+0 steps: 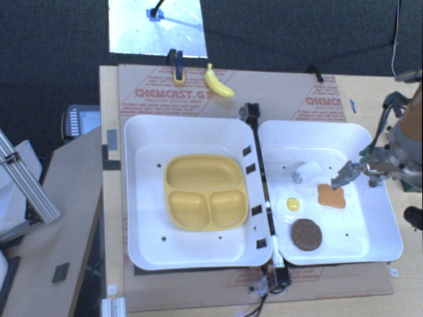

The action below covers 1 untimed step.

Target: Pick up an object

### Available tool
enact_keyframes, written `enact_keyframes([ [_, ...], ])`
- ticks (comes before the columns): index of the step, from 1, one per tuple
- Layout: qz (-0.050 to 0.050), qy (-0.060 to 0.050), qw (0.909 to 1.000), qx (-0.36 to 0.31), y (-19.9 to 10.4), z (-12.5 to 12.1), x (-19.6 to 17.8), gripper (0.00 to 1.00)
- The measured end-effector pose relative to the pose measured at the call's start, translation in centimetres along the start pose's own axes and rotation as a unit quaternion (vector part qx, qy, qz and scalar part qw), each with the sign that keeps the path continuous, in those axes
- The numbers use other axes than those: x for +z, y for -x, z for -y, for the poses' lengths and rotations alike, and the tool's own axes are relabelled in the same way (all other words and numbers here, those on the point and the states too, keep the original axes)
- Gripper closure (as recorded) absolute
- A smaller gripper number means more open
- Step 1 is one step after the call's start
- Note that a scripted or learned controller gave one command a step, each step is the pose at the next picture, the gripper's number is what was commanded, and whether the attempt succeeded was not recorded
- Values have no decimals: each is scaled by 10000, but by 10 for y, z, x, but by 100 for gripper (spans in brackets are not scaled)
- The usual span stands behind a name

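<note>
Four small things lie in the right-hand white bin point(377, 177) within reach of the end effector point(342, 177): an orange wedge-shaped piece point(331, 197) directly under and just in front of its tip, a fried-egg toy point(292, 204) farther out from the tip toward the divider, a white cylinder point(305, 172) beyond the tip and slightly up-view, and a brown round cookie-like disc point(307, 234) off to the down-view side. The end effector hangs low over the bin, angled in from the arm's side, and I cannot tell from this slant whether it is spread or closed; nothing visibly sits between its tips, so I judge it carries nothing yet.

The orange piece looks like the natural target, being nearest. To do the pick well, the tip should centre over the piece, not its near edge, since a grasp on the thin rim would likely slide off. The piece looks flat, so the descent needs to go right down to the bin floor before closing. Turning the wrist so the closing direction crosses the narrow side would help. The lift should go straight up, keeping clear of the egg and the cylinder.

Across the divider from the end effector sit the other white bin point(145, 177) with a yellow divided plate point(201, 191), and a toy banana point(219, 84) on the counter point(370, 91) behind
</note>
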<state>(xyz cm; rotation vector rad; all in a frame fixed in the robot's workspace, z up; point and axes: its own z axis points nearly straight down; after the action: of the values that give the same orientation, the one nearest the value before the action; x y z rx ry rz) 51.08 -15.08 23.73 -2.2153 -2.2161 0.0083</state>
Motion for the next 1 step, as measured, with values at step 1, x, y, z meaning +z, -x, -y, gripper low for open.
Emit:
enact_keyframes([
  [1,10,52,10000,-15,0,-2,-5,0],
])
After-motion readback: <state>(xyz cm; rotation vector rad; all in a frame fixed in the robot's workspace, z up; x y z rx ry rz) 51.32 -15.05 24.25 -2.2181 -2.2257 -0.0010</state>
